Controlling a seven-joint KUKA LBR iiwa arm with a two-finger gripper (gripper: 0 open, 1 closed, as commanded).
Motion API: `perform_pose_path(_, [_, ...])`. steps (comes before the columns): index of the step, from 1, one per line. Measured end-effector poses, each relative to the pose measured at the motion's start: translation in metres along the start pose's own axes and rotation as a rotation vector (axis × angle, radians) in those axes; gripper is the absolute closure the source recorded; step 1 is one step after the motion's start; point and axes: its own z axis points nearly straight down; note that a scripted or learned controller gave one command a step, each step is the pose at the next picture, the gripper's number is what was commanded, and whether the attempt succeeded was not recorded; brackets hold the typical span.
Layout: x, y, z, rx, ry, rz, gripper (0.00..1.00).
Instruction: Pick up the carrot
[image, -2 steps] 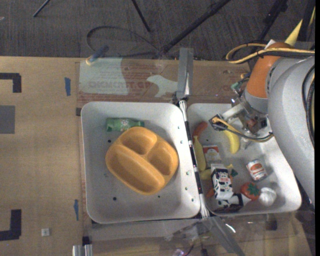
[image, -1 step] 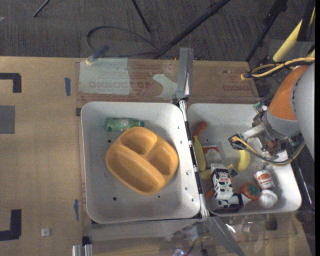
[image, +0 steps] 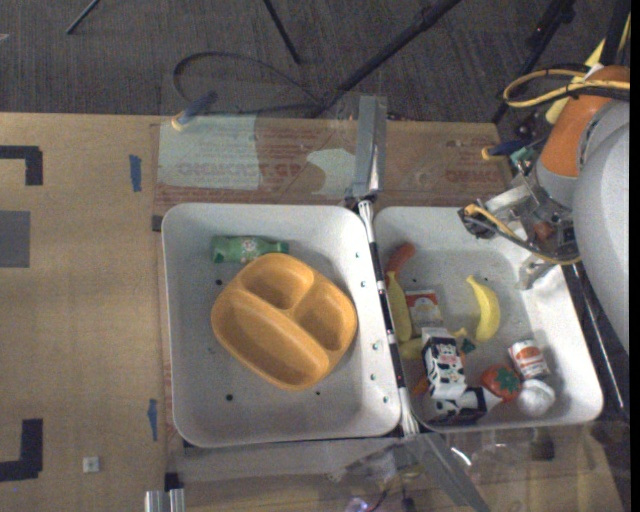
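Note:
The carrot (image: 400, 257) is a small reddish-orange stick lying at the far left of the right bin (image: 585, 345), close to the divider between the bins. My gripper (image: 528, 240) hangs over the far right corner of that bin, under the orange-banded wrist and a tangle of cables. It is well to the right of the carrot and apart from it.
In the right bin lie a banana (image: 487, 308), a second yellow banana (image: 398, 305) along the divider, a small carton (image: 424, 303), a cow-patterned carton (image: 443, 365), a red fruit (image: 500, 380) and a can (image: 527, 358). The left bin (image: 185, 330) holds a divided orange plate (image: 284, 318) and a green packet (image: 248, 247).

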Motion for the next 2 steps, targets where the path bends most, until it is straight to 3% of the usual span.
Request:
perform_pose_path(1, [0.017,-0.064,0.036,0.004,-0.010,-0.034,0.00])
perform_pose_path(2, [-0.039,-0.093,0.035,0.002,0.000,0.038,0.00])
